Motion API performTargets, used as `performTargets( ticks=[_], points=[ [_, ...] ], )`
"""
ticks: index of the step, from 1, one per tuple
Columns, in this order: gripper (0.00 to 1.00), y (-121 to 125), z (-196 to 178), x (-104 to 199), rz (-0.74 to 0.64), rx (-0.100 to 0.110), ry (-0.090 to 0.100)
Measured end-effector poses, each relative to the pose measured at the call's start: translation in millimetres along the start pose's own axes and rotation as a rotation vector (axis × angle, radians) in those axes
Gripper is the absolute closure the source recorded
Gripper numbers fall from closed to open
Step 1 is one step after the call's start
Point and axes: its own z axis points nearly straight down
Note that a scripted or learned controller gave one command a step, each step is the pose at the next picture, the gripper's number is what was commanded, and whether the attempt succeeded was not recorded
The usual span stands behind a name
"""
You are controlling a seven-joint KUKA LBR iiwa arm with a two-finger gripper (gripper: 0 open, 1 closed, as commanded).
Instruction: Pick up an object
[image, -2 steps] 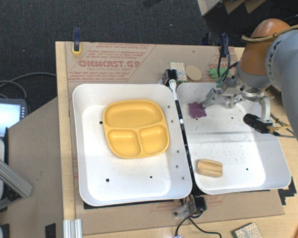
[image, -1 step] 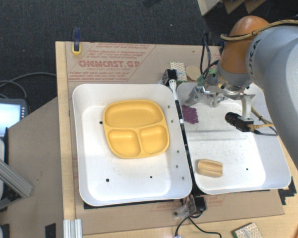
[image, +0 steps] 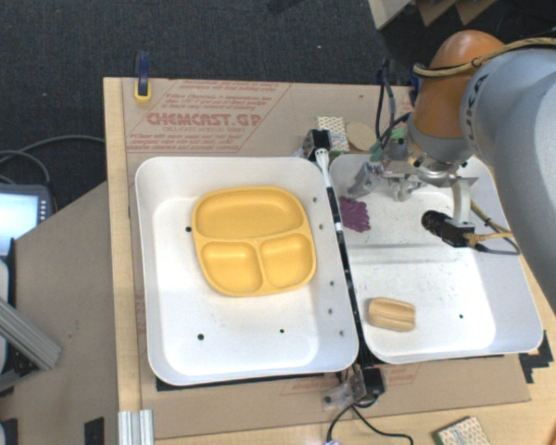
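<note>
Tool: tool (image: 390, 176) low over the far-left corner of the right shallow white bin (image: 445, 286); open or closed, cannot tell.
Purple item: small purple crumpled object (image: 354, 214) in the right bin by its left wall, just beside the tool on its near-left side; contact unclear.
Tan item: tan rounded block (image: 391, 314), same bin, near edge, well apart from the tool.
Left bin: left shallow white bin (image: 167, 323) holds a yellow three-compartment plastic plate (image: 254, 240).

Both bins are plain white: the left bin (image: 167, 276) has a yellow divided plate (image: 253, 239), the right bin (image: 445, 295) a purple lump (image: 354, 214) & a tan block (image: 391, 314). The tabletop (image: 213, 109) is light brown w/ red lettering; the arm (image: 528, 109) is grey w/ an orange band.
</note>
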Motion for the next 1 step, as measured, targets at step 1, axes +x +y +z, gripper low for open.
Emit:
performTargets(
  ticks=[1],
  points=[
    [0.00,-0.2,0.3,-5.1,0.001,0.000,-0.001]
  ],
)
